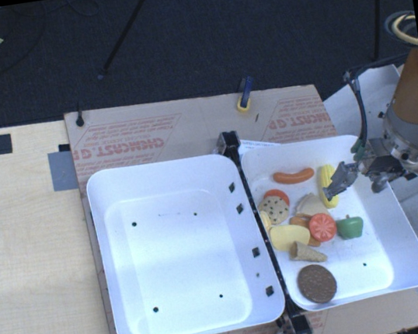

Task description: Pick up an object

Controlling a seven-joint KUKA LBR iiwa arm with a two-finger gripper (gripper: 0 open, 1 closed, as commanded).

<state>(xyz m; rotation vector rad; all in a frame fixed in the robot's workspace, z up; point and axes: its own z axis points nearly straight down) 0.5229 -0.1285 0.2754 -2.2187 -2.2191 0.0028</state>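
**Crowded pile, gripper at its edge: risk of a glancing or double grab**

Near edge of frame, lower right: brown round cookie (317, 283) lies flat in the right bin (402, 265), apart from the rest. Low profile; a pinch could skid off it.

Above it, the cluster: cone piece (307, 252), yellow wedge (288, 235), red tomato (322, 227), green pepper (350, 226), chocolate-chip cookie (274, 208). Several touch or overlap, so a descent here could nudge neighbours or catch two at once.

Further up, mid right: gripper (342, 178) sits just beside the yellow corn (327, 185), at or touching its right side. Jaws: cannot tell whether spread or closed; nothing visibly pinched. If the approach is off-centre, the corn likely rolls away.

Beyond, sausage (293, 176) lies alone near the upper wall. Left bin (107, 218) sits alongside.
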